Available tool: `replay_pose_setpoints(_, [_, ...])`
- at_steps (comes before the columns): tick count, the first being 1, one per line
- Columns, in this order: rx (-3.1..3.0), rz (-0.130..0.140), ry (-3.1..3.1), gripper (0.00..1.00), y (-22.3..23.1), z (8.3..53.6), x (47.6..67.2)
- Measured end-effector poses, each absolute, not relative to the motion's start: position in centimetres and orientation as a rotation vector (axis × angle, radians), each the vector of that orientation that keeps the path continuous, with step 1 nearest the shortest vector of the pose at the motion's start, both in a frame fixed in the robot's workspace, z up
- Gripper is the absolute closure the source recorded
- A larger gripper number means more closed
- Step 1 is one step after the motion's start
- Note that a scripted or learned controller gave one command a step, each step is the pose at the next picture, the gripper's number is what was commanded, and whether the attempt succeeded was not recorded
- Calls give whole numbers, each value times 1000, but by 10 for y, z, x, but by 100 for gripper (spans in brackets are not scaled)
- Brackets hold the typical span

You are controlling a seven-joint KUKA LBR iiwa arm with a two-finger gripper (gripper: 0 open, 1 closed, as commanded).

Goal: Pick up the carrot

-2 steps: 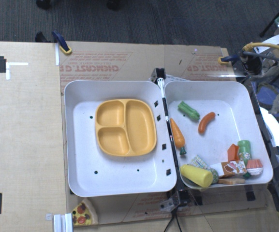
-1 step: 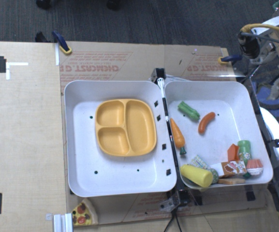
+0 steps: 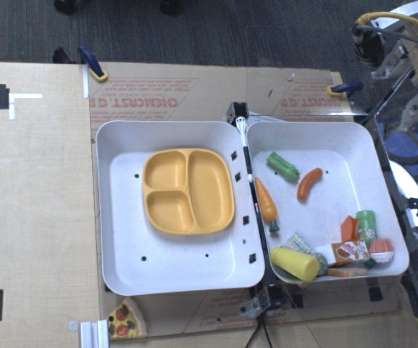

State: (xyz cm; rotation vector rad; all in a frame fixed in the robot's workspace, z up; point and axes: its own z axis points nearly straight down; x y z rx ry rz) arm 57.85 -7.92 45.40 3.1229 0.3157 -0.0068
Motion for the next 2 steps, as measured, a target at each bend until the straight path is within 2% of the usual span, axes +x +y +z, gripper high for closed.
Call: replay_pose_setpoints(2, [3124, -4, 313, 0, -43, 447, 642])
